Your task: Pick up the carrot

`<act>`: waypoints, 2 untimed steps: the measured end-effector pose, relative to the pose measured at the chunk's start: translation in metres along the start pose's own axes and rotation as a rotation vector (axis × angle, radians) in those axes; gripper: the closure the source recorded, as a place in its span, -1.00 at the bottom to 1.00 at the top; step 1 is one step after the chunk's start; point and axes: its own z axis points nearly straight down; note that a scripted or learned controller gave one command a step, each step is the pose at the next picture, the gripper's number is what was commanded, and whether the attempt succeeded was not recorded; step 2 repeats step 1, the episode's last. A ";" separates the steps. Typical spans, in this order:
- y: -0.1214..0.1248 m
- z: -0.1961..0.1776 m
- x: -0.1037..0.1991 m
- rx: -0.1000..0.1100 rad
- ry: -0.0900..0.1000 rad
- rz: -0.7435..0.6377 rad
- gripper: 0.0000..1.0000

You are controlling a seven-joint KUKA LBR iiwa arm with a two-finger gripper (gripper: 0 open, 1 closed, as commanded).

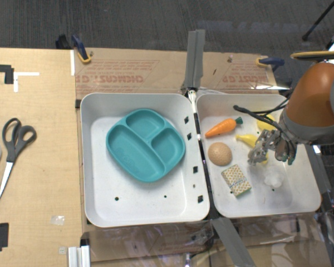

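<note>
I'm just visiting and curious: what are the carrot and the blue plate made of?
The carrot looks like a plastic toy: even orange, smooth, with a stubby green top. The blue plate looks like moulded plastic or silicone, with a matte teal surface, three compartments and soft rounded rims. Which of the two it is, the view can't settle.

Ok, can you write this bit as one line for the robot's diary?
task: pick up carrot | carrot: lying in right bin, not held | gripper: over right bin, beside banana | left bin: teal plate

Red print, upside down and too faint to read surely, runs across the cardboard sheet (133,71) behind the bins, left of the gripper (260,153).
</note>
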 end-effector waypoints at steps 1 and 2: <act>0.076 -0.139 -0.008 0.000 0.008 0.039 1.00; 0.076 -0.139 -0.008 0.000 0.008 0.039 1.00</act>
